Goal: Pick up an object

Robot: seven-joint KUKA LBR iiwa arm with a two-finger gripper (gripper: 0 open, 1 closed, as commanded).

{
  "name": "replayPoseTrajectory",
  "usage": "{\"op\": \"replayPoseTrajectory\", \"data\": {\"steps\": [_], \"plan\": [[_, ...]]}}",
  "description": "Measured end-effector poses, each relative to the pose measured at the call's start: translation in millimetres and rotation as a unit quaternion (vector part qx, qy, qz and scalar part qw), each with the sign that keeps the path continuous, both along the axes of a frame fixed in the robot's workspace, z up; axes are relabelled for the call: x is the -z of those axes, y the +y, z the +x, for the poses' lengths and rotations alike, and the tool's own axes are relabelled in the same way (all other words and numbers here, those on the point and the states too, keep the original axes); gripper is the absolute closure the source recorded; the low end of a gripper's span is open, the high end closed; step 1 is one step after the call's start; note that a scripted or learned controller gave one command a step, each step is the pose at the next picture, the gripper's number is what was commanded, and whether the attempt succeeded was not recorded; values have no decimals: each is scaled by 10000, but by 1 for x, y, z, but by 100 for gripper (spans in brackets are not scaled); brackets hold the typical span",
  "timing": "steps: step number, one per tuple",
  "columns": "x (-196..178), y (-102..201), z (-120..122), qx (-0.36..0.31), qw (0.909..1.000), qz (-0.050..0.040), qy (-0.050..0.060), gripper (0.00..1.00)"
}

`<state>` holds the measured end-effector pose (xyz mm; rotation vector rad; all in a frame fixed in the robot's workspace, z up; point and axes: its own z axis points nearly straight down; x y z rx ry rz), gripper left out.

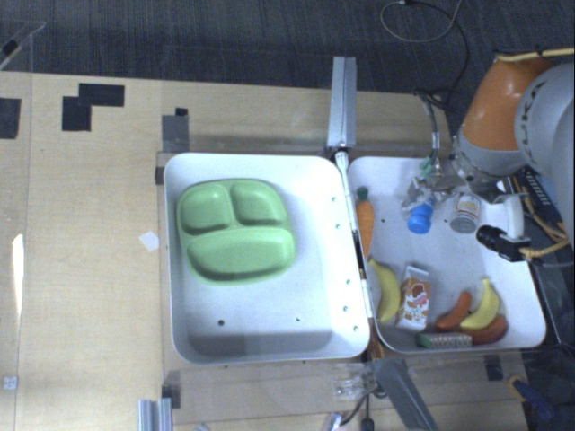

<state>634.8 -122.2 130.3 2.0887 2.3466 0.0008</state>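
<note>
1. Two white bins sit side by side on the tabletop (81, 268); nearest the camera, along the front wall of the right bin (530, 330), lie a red sausage-like piece (454, 311), a small yellow banana (483, 305) and a darker red piece (488, 332) beneath it.
2. Just left of those stands a small printed carton (414, 300), and left again a larger banana (386, 290) lies along the bin's left wall, its long axis running front to back.
3. Farther back on that wall a carrot (365, 225) lies the same way, green top pointing away.
4. Farther still, the pincer (433, 187) hangs over the back of the right bin. Whether it is wide or narrow I cannot tell; the metal parts blur together.
5. Closest to it is a blue cap-like object (419, 220), just forward and slightly left of the tip, with a grey can (464, 214) just to its right. I judge the blue object the likeliest pick: a short drop toward the camera.
6. A green divided tray (235, 230) fills the left bin (269, 339), well apart from the arm.
</note>
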Motion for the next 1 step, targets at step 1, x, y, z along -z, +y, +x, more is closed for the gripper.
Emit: {"op": "replayPoseTrajectory", "data": {"steps": [1], "plan": [[-69,-11,-38,-85,10000,-4,-15,100]]}}
